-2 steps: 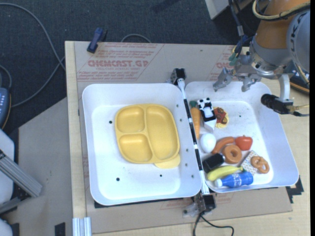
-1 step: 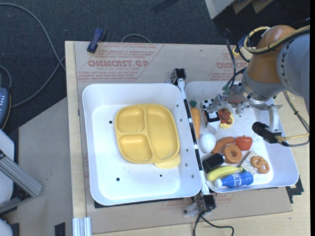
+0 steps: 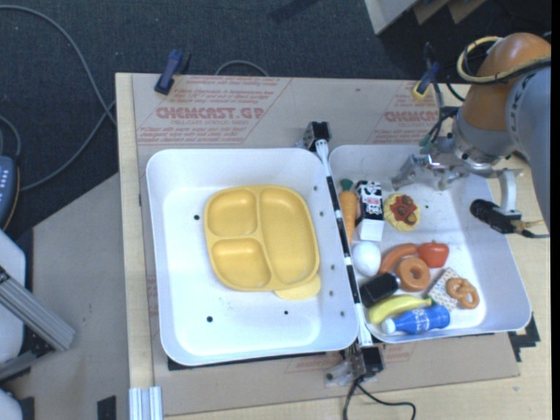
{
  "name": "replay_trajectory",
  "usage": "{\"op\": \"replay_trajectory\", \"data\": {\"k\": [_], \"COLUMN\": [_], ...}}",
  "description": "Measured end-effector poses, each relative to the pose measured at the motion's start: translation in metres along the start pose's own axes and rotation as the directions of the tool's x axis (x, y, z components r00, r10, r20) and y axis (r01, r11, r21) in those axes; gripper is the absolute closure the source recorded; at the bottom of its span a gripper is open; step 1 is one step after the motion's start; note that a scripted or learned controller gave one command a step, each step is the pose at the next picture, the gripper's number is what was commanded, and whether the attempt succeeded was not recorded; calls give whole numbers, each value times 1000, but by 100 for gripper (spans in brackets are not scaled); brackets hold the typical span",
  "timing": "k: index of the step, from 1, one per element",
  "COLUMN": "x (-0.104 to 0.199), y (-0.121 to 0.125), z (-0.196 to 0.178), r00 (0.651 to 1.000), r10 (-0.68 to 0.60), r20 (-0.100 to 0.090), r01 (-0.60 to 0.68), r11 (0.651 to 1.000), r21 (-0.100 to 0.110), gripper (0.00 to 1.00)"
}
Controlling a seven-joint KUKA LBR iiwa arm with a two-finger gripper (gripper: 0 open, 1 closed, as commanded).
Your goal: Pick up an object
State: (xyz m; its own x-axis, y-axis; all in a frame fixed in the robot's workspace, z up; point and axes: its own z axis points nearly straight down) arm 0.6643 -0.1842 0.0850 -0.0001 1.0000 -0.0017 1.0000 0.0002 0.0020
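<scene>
Toy pizza (image 3: 403, 211), lying in the right bin (image 3: 507, 261) just below the gripper (image 3: 429, 166), looks light, stiff and flat, so its rim seems the best hold; whether the jaws are parted cannot be told.

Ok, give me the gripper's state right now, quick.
Gripper: above the right bin's far end, nothing seen between its fingers; open or closed cannot be told.

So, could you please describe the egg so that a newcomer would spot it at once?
Look in the right bin, along its left wall beside the divider. The white egg lies below the carrot, left of the sausage. It is the one plain white, smooth oval there.
</scene>
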Motion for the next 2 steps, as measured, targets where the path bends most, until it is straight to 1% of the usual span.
{"op": "replay_trajectory", "data": {"k": [1,2], "x": [-23,35], "y": [-64,-186], "z": [0,1], "r00": [1000,1000], "r10": [1,1], "r20": [-1,-3], "r01": [-1,-1], "r11": [1000,1000], "r21": [3,4], "gripper": [0,0]}}
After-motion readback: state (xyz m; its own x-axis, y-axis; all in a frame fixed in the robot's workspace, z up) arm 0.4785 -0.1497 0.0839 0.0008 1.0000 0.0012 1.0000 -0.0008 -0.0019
